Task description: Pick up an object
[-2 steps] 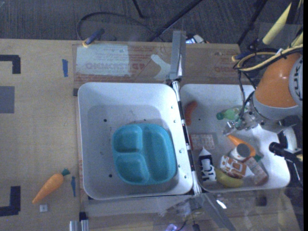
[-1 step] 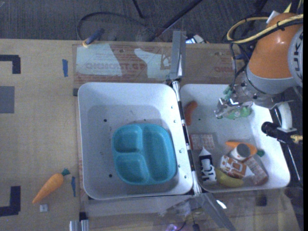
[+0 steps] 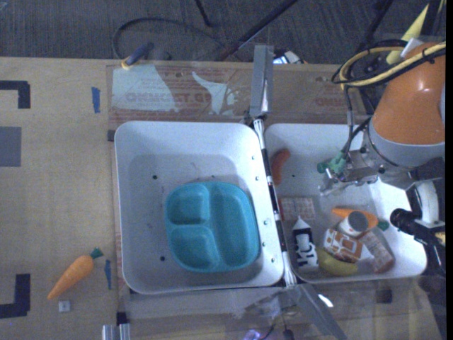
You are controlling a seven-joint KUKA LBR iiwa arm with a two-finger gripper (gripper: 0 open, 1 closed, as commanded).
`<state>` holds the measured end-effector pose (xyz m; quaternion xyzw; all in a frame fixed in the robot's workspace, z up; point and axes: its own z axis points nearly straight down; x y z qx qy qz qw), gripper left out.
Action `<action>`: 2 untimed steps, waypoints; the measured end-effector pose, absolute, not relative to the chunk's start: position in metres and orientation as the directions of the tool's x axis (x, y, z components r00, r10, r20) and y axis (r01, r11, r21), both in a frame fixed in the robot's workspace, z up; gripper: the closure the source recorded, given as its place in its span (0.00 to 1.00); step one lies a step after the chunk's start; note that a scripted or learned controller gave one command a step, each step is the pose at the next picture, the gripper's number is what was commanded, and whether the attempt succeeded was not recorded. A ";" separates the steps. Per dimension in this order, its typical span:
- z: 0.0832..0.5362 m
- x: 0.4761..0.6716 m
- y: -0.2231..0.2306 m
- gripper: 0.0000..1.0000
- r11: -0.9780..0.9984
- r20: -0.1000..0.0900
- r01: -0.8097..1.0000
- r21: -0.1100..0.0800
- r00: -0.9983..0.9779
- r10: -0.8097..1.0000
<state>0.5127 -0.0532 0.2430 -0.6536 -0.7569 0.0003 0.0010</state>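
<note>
My gripper (image 3: 338,177) hangs over the middle of the right bin (image 3: 311,137), on the grey arm with its orange band (image 3: 414,98) reaching in from the right. Nothing can be seen held in it. Below it, at the bin's near side, lies a cluster: an orange bottle (image 3: 354,221), an orange-and-white box (image 3: 341,244), a yellow fruit (image 3: 338,263), a brown packet (image 3: 379,251) and a black-and-white carton (image 3: 304,244). A waffle-like square (image 3: 297,206) lies left of the gripper. A red sausage (image 3: 281,163) rests by the bin's left wall.
The left bin (image 3: 134,147) holds a blue divided plate (image 3: 211,225). A toy carrot (image 3: 71,275) lies on the bench at the lower left, outside the bins. Yellow and black cables (image 3: 368,59) loop above the arm.
</note>
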 end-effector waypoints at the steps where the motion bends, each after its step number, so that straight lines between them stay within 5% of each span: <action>1: 0.280 0.550 -0.017 1.00 0.207 -0.001 0.978 0.002 -0.207 0.978; 2: 0.201 0.596 -0.189 1.00 0.133 -0.003 0.991 0.003 -0.133 0.991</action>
